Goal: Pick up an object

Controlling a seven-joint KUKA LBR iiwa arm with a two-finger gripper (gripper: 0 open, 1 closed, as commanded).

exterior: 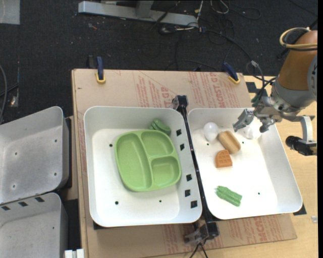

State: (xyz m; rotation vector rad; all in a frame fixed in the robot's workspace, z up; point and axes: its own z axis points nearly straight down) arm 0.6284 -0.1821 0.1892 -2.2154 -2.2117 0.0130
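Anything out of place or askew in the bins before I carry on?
One oddity: a small green piece in the left bin lies wedged at the green divided plate's far rim. The plate itself sits slightly askew.

Brown cardboard sheet (131, 85) lying under everything, red print all over it. Pinned along its far edge by two yellow-tipped clamps, one (100, 70) near the far-left corner, the other (231, 73) toward the far-right. Two white bins side by side on top, left bin (91, 166) and right bin (288, 174), touching along a black strip (192, 164). Off the sheet's left edge, two more white trays (30, 146) (30, 224). Beyond the far edge, a grey metal bar (136, 14) and loose cables (212, 30) on dark floor.
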